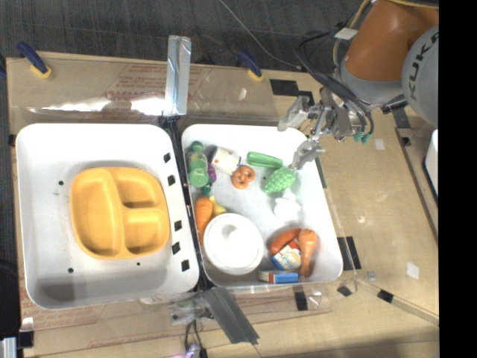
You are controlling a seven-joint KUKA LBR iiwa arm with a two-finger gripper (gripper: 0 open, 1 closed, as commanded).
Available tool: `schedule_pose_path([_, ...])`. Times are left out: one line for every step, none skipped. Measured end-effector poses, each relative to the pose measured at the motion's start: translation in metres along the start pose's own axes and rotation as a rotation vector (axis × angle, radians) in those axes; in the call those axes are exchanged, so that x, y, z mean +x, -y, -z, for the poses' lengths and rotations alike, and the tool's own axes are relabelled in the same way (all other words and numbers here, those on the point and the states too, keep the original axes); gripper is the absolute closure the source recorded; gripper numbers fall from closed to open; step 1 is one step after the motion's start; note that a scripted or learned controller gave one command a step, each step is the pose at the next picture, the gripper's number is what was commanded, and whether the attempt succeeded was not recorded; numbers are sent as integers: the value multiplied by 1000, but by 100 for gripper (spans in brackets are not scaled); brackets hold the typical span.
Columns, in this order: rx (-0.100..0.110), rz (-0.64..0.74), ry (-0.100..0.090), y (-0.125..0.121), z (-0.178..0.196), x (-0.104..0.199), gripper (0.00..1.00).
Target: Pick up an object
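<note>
Hovering over the right bin point(325, 207), our gripper point(307, 149) hangs spread wide and holds nothing, just beside the green bumpy toy point(279, 179); next we judge it must descend and close.

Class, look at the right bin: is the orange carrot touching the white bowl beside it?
Touching. The camera view shows the carrot lying against the left rim of the white bowl, with no bin floor visible between them.

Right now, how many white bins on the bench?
2. The left bin holds a yellow divided tray; the right bin holds the toy clutter, with the gripper at its upper right corner.
</note>
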State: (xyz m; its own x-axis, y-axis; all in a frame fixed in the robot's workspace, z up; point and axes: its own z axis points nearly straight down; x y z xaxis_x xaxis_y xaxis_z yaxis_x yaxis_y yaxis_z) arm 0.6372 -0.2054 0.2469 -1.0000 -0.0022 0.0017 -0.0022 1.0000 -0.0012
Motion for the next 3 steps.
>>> schedule_pose_path([-3, -54, -4, 4, -91, 65, 0])
schedule_pose_path([0, 20, 5, -2, -149, 150, 0])
schedule_pose_path([-2, 181, 5, -5, -155, 133, 0])
